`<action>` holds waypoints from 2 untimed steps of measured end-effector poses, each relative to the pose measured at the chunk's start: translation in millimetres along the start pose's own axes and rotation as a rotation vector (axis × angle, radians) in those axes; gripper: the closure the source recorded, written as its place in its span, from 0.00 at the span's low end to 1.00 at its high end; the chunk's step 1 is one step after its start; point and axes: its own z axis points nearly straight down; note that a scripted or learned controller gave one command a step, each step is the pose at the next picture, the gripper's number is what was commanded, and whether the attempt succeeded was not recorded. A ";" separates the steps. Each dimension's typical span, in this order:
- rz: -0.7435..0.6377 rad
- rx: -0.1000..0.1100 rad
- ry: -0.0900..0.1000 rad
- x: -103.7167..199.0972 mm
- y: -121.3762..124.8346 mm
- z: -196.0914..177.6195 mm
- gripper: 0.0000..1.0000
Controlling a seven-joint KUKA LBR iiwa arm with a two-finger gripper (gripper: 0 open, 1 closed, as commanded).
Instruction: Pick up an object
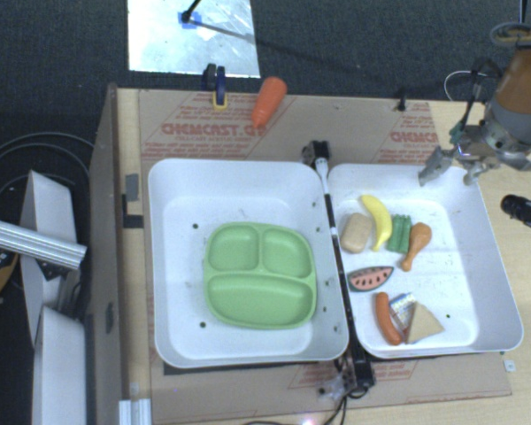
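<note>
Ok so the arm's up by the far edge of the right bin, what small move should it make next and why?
Probably swing the pincer toward the near-left and lower it over the banana. The pincer sits open above the right bin's far rim, holding nothing, and the toy food lies nearer the camera, along the divider side, with the banana closest.

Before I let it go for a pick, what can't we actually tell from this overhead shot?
- Arm: cut off by the right edge of the camera view, so its pose is unknown.
- Hand: open above the right bin's far corner; its height over the bin can't be judged.
- Item by the sausage, a tan wedge with something shiny: too small to identify.
- Green toy: partly hidden behind the banana; type unclear.
</note>
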 end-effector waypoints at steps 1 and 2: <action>-0.004 0.004 0.003 61.2 -18.3 114.5 0.00; -0.002 -0.001 -0.003 79.3 -38.1 110.0 0.00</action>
